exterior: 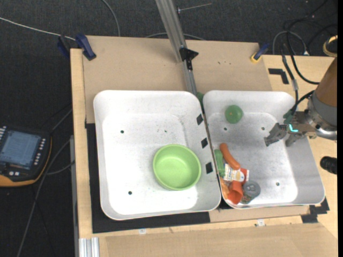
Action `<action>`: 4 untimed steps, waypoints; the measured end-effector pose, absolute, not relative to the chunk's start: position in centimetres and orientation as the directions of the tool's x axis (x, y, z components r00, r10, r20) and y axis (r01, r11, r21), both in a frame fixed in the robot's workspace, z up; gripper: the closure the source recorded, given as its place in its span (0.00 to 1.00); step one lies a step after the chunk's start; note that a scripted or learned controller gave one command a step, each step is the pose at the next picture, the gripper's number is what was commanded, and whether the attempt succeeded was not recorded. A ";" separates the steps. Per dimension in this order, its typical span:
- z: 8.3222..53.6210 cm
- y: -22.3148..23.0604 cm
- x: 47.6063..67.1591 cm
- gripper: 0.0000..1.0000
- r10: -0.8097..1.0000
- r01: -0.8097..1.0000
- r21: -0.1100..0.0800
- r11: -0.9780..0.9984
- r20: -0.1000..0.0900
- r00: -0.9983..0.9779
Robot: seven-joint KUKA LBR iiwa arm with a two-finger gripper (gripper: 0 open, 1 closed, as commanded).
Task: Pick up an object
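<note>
The claw [280,135] hung over the right bin [303,170], at the frame's right, its dark fingers spread apart and nothing between them. Around it the bin floor lay bare; a small green ball [233,113] sat up and left of it, well apart. The rest was crowded into that bin's lower left corner (an orange carrot-like piece [229,156], a red and white packet [234,175], a grey round thing [251,188]). The left bin [115,122] held a green bowl [177,167], upright. Both bins rested on the brown counter [134,58]; dark carpet, cables and a handheld pendant [21,153] lay at the frame's left.
</note>
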State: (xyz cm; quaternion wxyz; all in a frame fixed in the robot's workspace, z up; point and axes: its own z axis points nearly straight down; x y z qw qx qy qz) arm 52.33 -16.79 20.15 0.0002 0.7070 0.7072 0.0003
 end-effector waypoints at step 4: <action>9.5 -15.8 52.5 0.00 1.000 1.000 -0.001 0.000 0.000 0.000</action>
